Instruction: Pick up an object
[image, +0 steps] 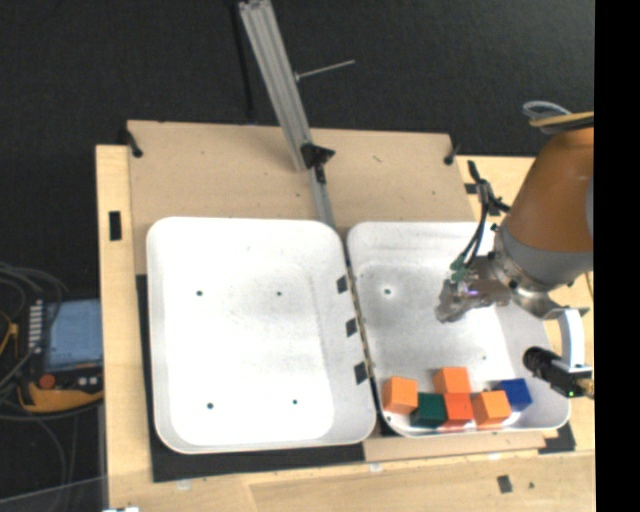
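Note:
Several small blocks lie along the front edge of the right bin: an orange block, a dark green block, an orange block behind another orange one, a further orange block and a blue block. My gripper hangs over the middle of the right bin, behind the blocks and apart from them. Nothing shows between its fingers.
The left bin sits beside the right one, joined by small clips at the shared edge. A slanted metal rail rises from the back of the bench. A blue device and cables lie off the bench's left side.

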